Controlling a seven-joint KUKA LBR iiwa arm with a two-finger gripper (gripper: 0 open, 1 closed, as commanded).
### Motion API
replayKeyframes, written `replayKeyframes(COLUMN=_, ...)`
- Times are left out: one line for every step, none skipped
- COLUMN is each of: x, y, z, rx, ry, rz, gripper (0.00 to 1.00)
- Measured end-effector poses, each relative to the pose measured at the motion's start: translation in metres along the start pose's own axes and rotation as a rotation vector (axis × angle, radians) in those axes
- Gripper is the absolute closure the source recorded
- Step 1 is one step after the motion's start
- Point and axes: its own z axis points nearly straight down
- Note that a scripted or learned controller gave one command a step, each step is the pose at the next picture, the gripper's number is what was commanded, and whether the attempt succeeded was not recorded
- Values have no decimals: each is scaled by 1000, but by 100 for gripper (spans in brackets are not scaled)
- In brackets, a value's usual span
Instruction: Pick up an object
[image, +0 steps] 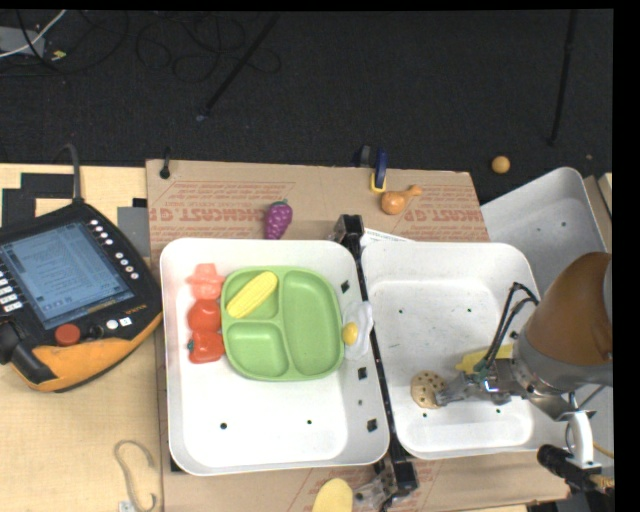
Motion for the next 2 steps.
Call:
replayKeyframes(x=-1, y=0, z=-11, rx=-1, ry=3, rz=6, gripper=100)
replayKeyframes(x=0, y=2, z=-53, rx=-1, ry=-2, rz=1, gripper=100)
